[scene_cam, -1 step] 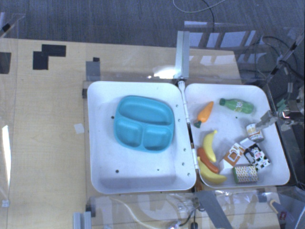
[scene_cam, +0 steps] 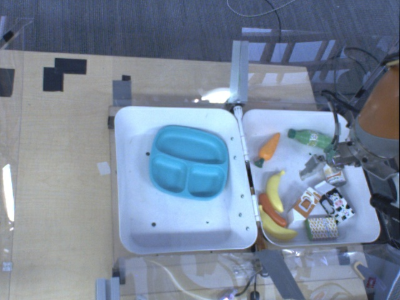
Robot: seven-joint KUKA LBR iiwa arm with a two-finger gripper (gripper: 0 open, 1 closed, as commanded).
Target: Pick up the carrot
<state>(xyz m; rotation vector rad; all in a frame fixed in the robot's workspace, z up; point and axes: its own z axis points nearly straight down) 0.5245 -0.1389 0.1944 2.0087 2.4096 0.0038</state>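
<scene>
Approach stage, nothing lifted yet. My pincer [scene_cam: 310, 166] hangs over the middle of the right bin [scene_cam: 369, 230], reaching in from the right side. The fingers [scene_cam: 306, 170] look parted and bare, pointing leftward and down; nothing sits between them.

The carrot [scene_cam: 270, 147] lies in the far-left part of that bin, close to the dividing wall, tilted with its orange body toward far right and its green stub toward near left. It is left of my pincer and a little farther back, clearly apart from it.

Neighbours: a green bottle [scene_cam: 310, 138] lies to the right of the carrot, far side of my fingers. A banana [scene_cam: 274, 189] sits nearer, below the carrot, with a second banana [scene_cam: 277, 229] and a red-orange sausage-shaped piece [scene_cam: 274, 209] at the near-left corner. Small boxes [scene_cam: 320, 200] cluster near right. The left bin [scene_cam: 134, 230] holds a blue divided plate [scene_cam: 188, 161].

Next move, as I judge it: travel left and slightly far, centre over the carrot's body, turn the fingers across its narrow width, then descend. The bin wall is close; little room on that side.
</scene>
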